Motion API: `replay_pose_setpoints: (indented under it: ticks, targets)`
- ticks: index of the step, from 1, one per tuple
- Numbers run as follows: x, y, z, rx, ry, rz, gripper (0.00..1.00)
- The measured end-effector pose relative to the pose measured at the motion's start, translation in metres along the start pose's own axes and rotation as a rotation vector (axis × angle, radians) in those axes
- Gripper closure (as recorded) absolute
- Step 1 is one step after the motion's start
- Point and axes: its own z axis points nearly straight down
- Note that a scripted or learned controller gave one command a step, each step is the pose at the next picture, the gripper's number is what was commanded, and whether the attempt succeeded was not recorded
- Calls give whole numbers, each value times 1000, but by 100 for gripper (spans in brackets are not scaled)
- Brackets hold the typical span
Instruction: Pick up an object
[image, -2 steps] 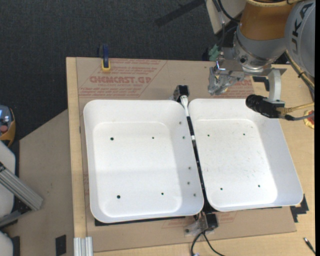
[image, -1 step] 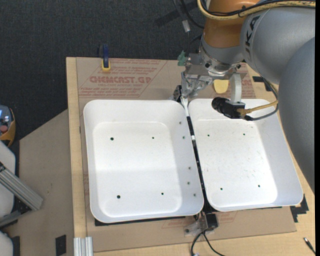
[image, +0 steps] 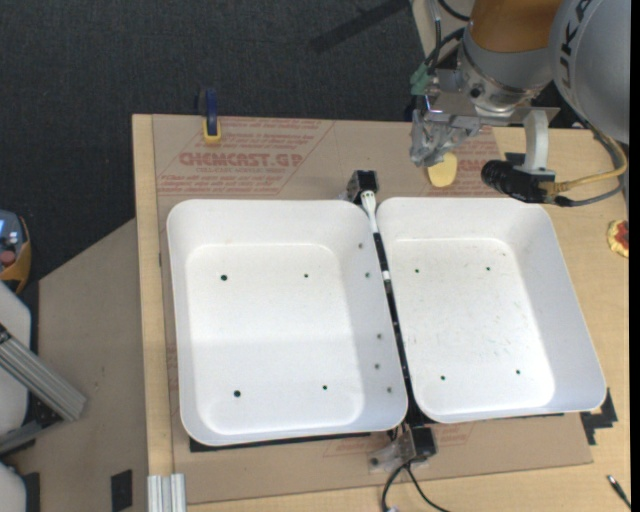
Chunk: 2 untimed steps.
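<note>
Hand (image: 436, 150) hung at one o'clock, past the bins; I could not tell its grip. Yellow lump (image: 442, 171) sat just below, looking small, light, soft: pinch its sides.

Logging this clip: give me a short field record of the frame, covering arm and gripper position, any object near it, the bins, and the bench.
arm: reaches in from the right, orange band above the wrist
gripper: above the bench, beyond the far edge of the right bin
object: small pale yellow object at the gripper's tip; grip cannot be judged
left bin: white, shallow, beside the right bin
bench: brown board with red lettering, blue and yellow clamp at far left
</note>
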Motion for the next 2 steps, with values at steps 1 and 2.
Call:
replay_pose_setpoints:
  ticks: [1,2]
  targets:
    - [175,-4,22,8,11,-20,100]
    - [218,-5,81,18,3,-9,100]
